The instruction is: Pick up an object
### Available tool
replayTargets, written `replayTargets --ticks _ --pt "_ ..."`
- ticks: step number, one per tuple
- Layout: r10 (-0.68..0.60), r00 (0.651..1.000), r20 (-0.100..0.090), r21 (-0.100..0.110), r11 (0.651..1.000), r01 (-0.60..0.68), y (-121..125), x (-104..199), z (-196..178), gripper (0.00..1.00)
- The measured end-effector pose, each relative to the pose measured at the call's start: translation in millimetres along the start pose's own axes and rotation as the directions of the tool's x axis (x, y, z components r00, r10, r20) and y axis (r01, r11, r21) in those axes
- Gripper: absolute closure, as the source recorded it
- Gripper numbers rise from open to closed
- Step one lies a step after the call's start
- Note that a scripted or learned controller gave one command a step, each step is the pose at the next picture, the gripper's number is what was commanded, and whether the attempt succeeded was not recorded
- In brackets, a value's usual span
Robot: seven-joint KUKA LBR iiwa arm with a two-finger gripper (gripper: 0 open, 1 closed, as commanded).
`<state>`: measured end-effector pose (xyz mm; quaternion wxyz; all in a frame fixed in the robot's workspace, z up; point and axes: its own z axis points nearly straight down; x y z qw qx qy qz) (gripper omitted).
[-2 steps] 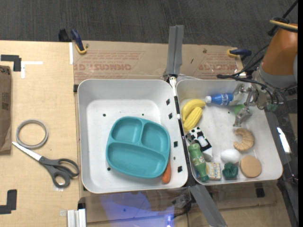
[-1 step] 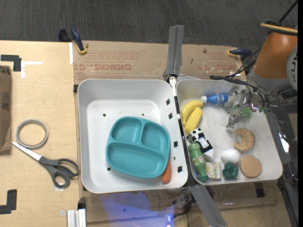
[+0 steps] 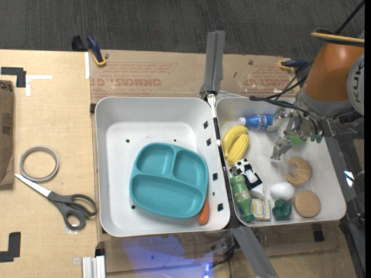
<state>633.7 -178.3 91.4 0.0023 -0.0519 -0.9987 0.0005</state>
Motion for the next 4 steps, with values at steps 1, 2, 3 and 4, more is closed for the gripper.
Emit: replayTargets --ticks 1,2,3,4 --pt "-0.015 1.0 0.008 0.0 1.0 0.015 14.9 34.4 -1.2 0.0" --pt "0.03 1.0 0.008 -0.001 1.0 -0.03 -53.6 91.7 -1.1 0.0" --pt "0.082 0.997 0.007 -0.003 0.997 -0.082 -44.8 113.5 -0.2 0.0" --pt "0.134 0.991 0.006 -0.003 0.991 -0.134 -12.9 152.7 0.4 0.0"
